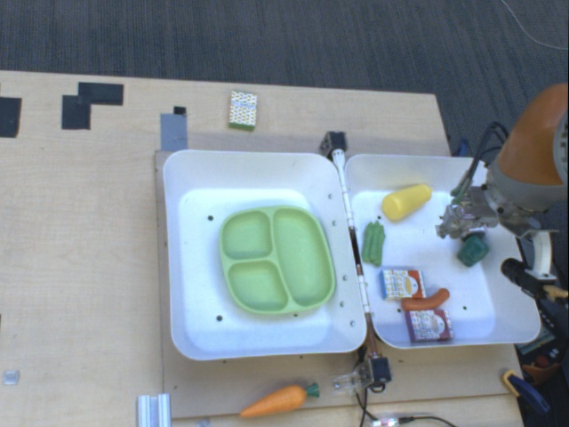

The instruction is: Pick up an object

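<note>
The right bin (507, 323) holds a yellow piece (406, 201) at the back, a green pickle (372, 243) by its left wall, a small orange-and-white box (402, 283), a red-orange sausage (425, 301), a dark purple box (429, 326) and a dark green piece (473, 251). My gripper (457, 223) hangs over the right half of this bin, just up and left of the dark green piece and to the right of the yellow piece. Nothing visibly hangs from it.
The left bin (191, 238) carries a light green divided plate (276, 259). A carrot (277, 401) lies on the bench in front of the bins. A small patterned box (243, 110) sits behind the left bin. Cables and clips crowd the bench's right edge.
</note>
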`<state>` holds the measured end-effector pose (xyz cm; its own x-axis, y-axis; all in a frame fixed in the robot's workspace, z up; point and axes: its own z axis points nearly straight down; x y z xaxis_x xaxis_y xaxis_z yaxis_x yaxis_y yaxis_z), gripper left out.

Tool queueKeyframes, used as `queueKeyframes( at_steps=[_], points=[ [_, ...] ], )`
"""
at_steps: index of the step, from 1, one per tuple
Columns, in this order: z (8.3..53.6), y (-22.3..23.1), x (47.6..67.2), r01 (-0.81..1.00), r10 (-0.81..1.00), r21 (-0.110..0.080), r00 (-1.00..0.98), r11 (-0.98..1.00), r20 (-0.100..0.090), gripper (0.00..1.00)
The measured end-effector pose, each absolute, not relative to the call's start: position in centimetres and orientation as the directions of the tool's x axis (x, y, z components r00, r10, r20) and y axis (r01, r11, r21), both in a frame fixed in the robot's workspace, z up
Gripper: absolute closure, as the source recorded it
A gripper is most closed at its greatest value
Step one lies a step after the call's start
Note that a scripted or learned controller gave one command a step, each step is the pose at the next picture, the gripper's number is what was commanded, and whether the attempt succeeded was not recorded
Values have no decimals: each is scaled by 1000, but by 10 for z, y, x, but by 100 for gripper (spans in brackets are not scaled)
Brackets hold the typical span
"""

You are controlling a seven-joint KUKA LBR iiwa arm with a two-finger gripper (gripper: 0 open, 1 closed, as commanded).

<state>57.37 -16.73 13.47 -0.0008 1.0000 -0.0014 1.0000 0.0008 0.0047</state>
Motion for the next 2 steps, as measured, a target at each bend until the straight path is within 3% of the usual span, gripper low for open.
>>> queueKeyframes(
  at_steps=[1, 2],
  points=[
    [112, -204, 615, 1000, 1000, 7, -5, 5, 2, 100],
    [107, -204, 671, 1000, 1000, 6, -7, 7, 0, 100]
  ],
)
